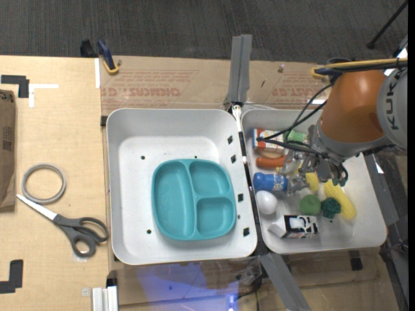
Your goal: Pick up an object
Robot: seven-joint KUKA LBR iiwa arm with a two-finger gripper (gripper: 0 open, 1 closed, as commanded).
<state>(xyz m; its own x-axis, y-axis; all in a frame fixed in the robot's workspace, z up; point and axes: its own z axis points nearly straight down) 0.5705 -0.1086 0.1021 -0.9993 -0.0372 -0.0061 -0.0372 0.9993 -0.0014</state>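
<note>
My gripper point(303, 175) hangs low over the middle of the right bin point(373, 235), under the orange band of the arm point(350, 105). Small objects crowd the bin around it. A blue item point(269, 182) and a white ball point(266, 203) lie just to its left. Below it sit a light green piece point(310, 204) and a darker green one point(331, 207). To its right lies a yellow corn cob point(343, 199), and a yellow piece point(312, 181) is right beside it. I cannot make out anything held in the gripper.
The left bin point(123, 173) holds a teal divided plate point(194, 198). A red and orange item point(271, 155) and a black-and-white box point(300, 226) also lie in the right bin. Scissors point(71, 225) and a tape ring point(43, 183) rest on the bench at left.
</note>
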